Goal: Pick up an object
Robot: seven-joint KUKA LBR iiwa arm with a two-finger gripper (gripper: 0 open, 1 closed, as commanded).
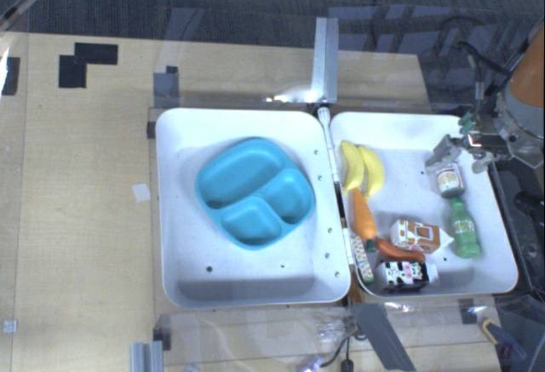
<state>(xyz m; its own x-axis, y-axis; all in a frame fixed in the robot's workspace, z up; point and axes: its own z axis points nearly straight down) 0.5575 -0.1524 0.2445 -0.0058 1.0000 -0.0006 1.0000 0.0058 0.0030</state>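
Two white bins sit on the wooden bench, and nothing looks picked yet: the gripper (447, 153) hovers far right, fingers apart and holding nothing, just above a small jar (449, 181) beside the green bottle (463, 229).

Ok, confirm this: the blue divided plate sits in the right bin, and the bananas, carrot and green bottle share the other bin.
Wrong bin: the camera view shows the blue divided plate in the left bin. The bananas, carrot and green bottle do share the other bin.
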